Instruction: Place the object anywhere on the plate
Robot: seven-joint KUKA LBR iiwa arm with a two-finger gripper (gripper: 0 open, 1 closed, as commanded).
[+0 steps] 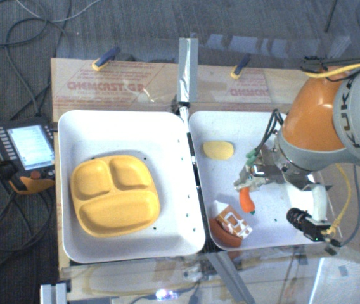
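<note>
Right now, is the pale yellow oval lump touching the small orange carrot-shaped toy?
Apart. The camera view shows bare white bin floor between the yellow lump and the orange toy.

The grey KUKA arm [332,125], orange-banded above the wrist, enters from three o'clock and bends toward seven o'clock, its two-finger gripper [246,181] pointing down, the fingers too small to judge.

Small orange carrot [248,202] in right bin; yellow compartment plate [115,194] in left.
</note>
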